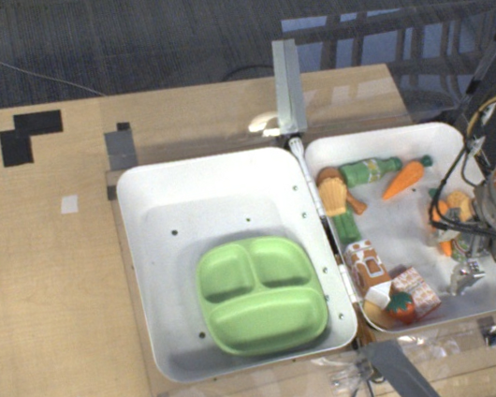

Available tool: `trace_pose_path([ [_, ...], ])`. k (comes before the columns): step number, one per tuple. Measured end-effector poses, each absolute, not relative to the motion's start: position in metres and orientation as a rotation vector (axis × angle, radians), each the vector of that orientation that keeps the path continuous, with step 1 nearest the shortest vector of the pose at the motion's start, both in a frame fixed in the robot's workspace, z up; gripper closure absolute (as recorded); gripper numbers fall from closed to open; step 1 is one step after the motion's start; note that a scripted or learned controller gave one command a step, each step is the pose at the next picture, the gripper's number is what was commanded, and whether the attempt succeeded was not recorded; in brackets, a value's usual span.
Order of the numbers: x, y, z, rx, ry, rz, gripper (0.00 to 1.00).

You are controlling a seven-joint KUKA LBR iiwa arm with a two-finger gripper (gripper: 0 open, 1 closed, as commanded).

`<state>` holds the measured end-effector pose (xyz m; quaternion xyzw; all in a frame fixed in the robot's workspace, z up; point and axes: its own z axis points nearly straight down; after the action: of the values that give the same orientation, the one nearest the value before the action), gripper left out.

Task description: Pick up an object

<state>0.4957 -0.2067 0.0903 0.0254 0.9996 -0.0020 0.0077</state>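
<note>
The gripper (468, 278) hung low in the right bin (408, 138), lower right of frame. Whether it was gripping anything could not be told. A toy carrot (403, 181) lay well apart.

The bench (48, 304) looks like pale wood laminate, smooth with a light sheen; the two bins (215, 175) are white plastic, smooth and faintly glossy; the green tray (260, 293) in the left bin is moulded plastic with a soft satin finish; at the centre of the frame a post (288, 86) looks like brushed grey metal; in the right bin the green bottle (371, 169) and the carrot (403, 180) look like shiny toy plastic; the small box (367, 263) looks like printed card; the gripper (468, 276) at lower right shows bare metal; the floor (150, 20) along the top looks like dark, rough carpet.
</note>
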Motion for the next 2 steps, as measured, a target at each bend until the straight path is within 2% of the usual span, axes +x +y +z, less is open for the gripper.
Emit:
trace_pose_path([
  [1, 0.554, -0.205, 0.089, -0.038, 3.125, -0.006, 0.00],
  [2, 0.584, -0.205, 0.089, -0.136, 3.125, -0.005, 0.00],
])
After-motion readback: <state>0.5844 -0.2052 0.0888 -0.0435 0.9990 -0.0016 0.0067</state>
